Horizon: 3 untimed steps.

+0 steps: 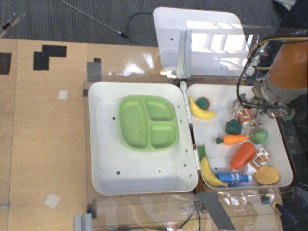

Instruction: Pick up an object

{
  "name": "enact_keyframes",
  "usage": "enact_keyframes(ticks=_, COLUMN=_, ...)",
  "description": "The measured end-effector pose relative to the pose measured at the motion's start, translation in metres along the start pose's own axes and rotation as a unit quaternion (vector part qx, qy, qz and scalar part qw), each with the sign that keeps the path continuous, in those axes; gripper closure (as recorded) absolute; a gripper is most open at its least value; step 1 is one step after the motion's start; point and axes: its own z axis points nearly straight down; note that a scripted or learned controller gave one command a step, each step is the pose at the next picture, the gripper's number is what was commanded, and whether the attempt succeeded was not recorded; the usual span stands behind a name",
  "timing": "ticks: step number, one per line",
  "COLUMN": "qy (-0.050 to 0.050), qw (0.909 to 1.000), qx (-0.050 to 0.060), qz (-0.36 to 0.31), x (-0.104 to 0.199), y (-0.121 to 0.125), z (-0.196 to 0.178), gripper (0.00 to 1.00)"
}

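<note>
Arm (288, 66) reaches in from right, hangs over right bin's (219, 93) upper right part.
End effector (254, 113) low among toys there, beside small orange-white box (243, 115); grip width: cannot tell, wrist and cables hide it.
Likely targets, all crowded in right bin: banana (199, 109), carrot (233, 139), green pieces, blue bottle (236, 179), cookie (266, 175).
Crowding makes clean pick hard.
Left bin (103, 172) holds green tray (147, 122), probably drop-off spot.

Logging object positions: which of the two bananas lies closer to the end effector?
The upper banana, beside the divider near the right bin's far end. The other banana lies at the near edge by the blue bottle.
</note>
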Motion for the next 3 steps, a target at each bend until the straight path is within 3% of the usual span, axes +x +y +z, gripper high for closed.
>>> enact_keyframes(ticks=1, qy=-0.002, qw=0.9997, qx=0.002, qz=0.025, x=0.024, y=0.042, z=0.032, gripper=0.0)
enact_keyframes(ticks=2, qy=-0.003, qw=0.9947, qx=0.002, qz=0.103, x=0.052, y=0.1, z=0.03, gripper=0.0)
enact_keyframes(ticks=3, qy=-0.009, qw=0.995, qx=0.003, qz=0.1, x=0.048, y=0.1, z=0.018, gripper=1.0)
